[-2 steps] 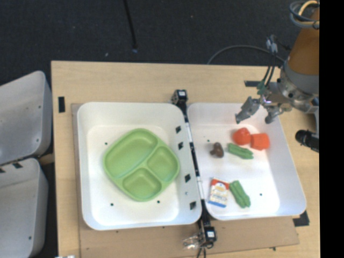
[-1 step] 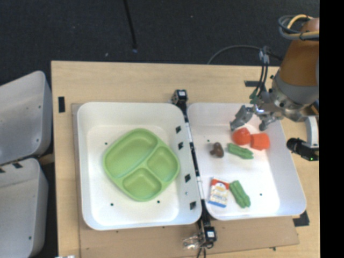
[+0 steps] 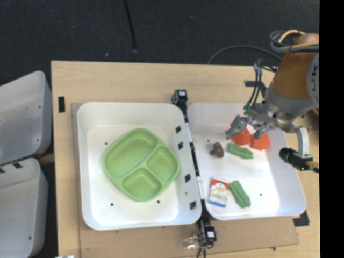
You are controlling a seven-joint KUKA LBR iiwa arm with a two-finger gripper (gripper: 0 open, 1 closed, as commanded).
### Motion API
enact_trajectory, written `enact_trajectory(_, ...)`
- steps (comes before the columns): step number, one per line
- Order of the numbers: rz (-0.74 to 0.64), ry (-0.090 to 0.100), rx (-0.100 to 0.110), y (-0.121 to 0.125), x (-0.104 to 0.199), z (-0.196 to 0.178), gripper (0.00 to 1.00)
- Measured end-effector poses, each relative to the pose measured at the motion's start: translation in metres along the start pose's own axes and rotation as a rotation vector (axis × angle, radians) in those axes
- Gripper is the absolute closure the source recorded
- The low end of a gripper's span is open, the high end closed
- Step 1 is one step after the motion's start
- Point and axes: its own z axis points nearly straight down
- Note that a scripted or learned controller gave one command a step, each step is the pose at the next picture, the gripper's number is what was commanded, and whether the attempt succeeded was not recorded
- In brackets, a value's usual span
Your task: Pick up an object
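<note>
Pincer [image 3: 248, 129] hovers with fingers spread wide, holding nothing, over two orange pieces [image 3: 251, 138] at the right bin's [image 3: 285, 198] 12 o'clock. Risk: crowded pieces, green pod [image 3: 239, 151] touching; fingers may straddle both and slip.

This is a robot lab, not a home. A plain wooden table [image 3: 134, 69] stands on dark carpet [image 3: 80, 20] and carries two white bins [image 3: 86, 144] fixed side by side, a grey and orange robot arm [image 3: 293, 82] reaches over them, and loose cables [image 3: 231, 52] trail across the table.
</note>
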Motion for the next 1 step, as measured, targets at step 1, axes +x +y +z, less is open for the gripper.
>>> enact_trajectory(1,0.003,0.0,0.0,0.002,0.0004,0.0626,0.0)
